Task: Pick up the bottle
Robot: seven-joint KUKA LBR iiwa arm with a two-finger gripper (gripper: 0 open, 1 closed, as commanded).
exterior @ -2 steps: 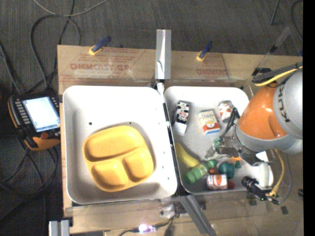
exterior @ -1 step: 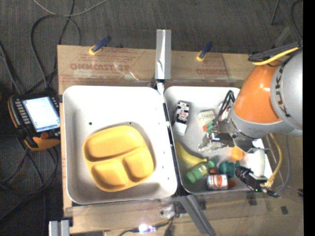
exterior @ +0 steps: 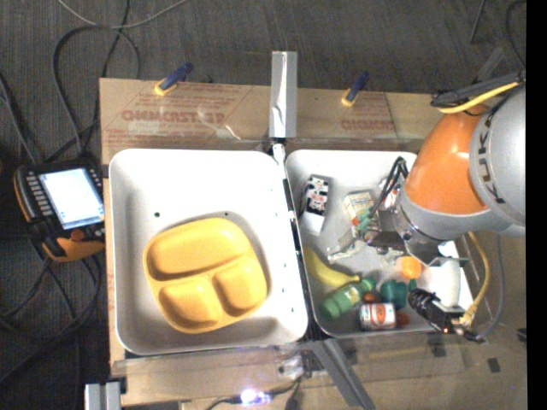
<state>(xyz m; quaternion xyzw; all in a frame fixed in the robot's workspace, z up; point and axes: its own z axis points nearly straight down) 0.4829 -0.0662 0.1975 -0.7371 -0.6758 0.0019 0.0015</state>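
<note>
A green bottle [exterior: 343,297] lies on its side near the front of the right bin [exterior: 301,229], just below a yellow banana [exterior: 327,271]. My gripper [exterior: 346,244] hangs over the middle of the right bin, a little above and behind the bottle and apart from it. The grey arm with its orange band [exterior: 449,169] reaches in from the right and hides the bin's back right part.
Around the bottle lie a teal object [exterior: 394,293], a red-and-white can [exterior: 377,316], a small orange piece [exterior: 408,267] and a white cup [exterior: 444,280]. A black-and-white box [exterior: 317,196] sits at the back. The left bin [exterior: 128,229] holds a yellow divided plate [exterior: 205,272].
</note>
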